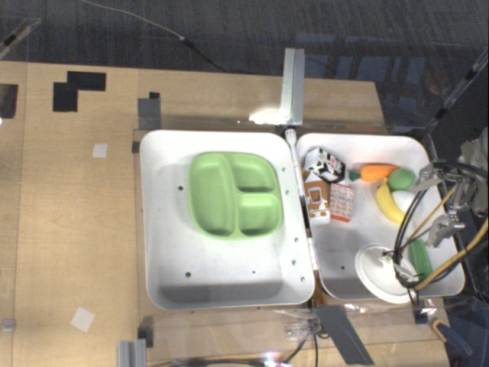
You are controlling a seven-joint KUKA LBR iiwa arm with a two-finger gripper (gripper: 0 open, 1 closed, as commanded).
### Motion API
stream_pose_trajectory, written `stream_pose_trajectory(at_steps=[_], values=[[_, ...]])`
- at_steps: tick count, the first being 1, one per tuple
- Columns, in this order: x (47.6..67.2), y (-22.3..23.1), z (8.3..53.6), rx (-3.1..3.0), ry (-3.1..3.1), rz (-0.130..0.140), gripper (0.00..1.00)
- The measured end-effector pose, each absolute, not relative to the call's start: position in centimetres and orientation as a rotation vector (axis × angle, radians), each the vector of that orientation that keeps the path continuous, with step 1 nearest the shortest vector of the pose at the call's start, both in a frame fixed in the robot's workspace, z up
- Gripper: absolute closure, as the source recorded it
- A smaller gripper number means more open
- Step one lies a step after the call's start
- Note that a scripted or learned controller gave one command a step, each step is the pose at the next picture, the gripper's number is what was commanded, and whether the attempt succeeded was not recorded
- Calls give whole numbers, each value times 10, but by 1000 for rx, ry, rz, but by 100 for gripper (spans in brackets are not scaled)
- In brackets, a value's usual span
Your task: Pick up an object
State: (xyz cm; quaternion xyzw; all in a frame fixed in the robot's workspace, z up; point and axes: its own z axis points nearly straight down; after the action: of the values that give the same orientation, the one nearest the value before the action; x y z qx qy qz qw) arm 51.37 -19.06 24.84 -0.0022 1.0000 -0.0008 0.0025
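From the overhead camera view we list two white bins on a wooden bench (69,228), taking the metal divider (300,205) between them as our landmark.

Left bin (164,281), left of the divider: one green sectioned tray (233,193) with three compartments, lying flat near the middle.

Right bin (340,270), right of the divider: a small printed carton (317,197) just beside the divider; a red-and-white packet (341,202) touching the carton's right side; a black-and-white patterned item (326,163) above both; an orange carrot (376,173) further right; a green round object (401,179) touching the carrot's tip; a yellow banana (389,204) below them; a white bowl (380,270) at the near edge; a green stick-shaped piece (419,257) right of the bowl.

Cables (416,220) from the arm cross the right bin's far side, partly over the bowl and the green piece. We cannot tell the pincer's state.
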Motion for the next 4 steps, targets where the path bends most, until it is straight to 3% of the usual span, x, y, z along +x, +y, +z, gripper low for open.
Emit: stream_pose_trajectory(at_steps=[1, 2, 3, 4], values=[[552, -206, 131, -158, 3131, -3, 0], [601, -179, 91, -93, 3118, -10, 0], [587, -160, 89, -106, 3122, -6, 0], [603, -111, 88, -152, 3123, -2, 0]])
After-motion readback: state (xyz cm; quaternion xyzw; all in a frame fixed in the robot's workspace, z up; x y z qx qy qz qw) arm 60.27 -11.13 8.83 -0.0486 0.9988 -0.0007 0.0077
